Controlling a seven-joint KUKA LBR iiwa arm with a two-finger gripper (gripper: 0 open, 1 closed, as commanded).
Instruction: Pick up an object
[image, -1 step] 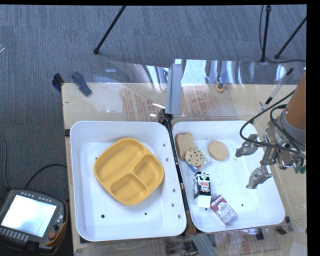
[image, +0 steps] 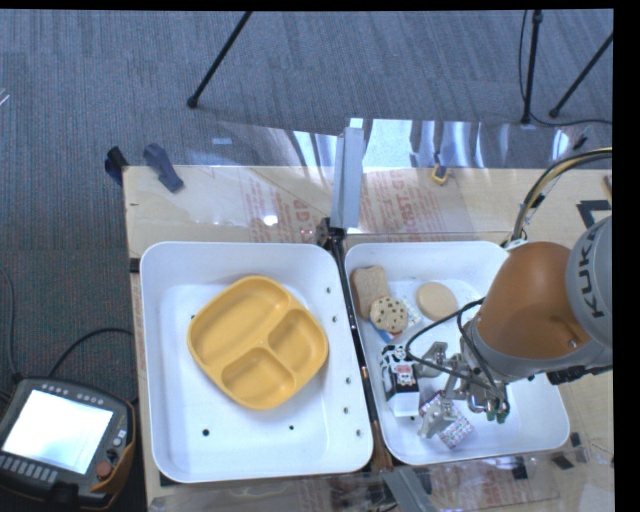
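Orange band and grey wrist hang low over the right bin (image: 520, 262), and the gripper (image: 452, 395) is down among the clutter at that bin's near side. Whether anything is pinched I cannot tell; the metal linkage is a tangle from up here.

Just under the gripper lies a small crinkled packet (image: 450, 430), shiny and patterned, close to the bin's near wall. To its left, touching or nearly so, stands a little milk carton (image: 400, 380) with black-and-white cow markings. Further back sit a chocolate-chip cookie (image: 389, 314), a slice of toast (image: 368, 287) against the left wall, and a pale round biscuit (image: 436, 299).

Over in the left bin (image: 170, 270), a yellow divided plate (image: 258, 342) rests alone, well apart from the action.

My call: the packet is the target. It looks light and soft, a foil-like wrapper that will crumple and may slip, so a grip across its middle, squeezing the bulk rather than an edge, seems safest. The carton looks stiffer and boxy; its flat sides would give a surer hold, though it is crowded by the packet beside it.
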